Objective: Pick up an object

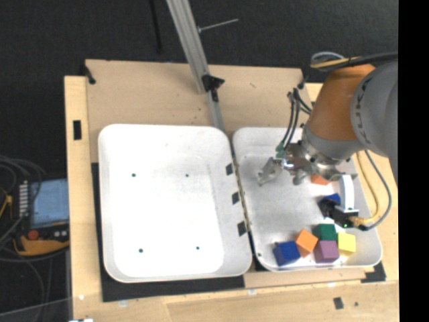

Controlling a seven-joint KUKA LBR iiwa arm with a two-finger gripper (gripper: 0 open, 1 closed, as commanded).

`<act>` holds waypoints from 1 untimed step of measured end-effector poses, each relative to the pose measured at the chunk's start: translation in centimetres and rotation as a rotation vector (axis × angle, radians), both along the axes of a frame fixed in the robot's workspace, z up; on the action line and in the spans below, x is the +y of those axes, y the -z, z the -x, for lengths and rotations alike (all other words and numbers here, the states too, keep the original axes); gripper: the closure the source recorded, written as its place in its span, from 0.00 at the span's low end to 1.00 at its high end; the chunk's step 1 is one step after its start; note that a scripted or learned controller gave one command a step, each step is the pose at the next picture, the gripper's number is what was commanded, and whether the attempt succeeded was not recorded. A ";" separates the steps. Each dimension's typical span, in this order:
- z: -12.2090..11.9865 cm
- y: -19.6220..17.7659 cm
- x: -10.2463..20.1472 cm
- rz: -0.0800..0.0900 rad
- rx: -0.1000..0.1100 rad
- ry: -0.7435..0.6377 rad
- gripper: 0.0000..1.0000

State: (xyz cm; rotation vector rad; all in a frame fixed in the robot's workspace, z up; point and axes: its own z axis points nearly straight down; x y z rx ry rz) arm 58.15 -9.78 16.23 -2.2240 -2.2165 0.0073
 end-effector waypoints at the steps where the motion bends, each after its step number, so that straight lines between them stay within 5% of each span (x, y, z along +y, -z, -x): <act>1: -0.1 6.1 0.4 0.000 0.000 0.002 0.00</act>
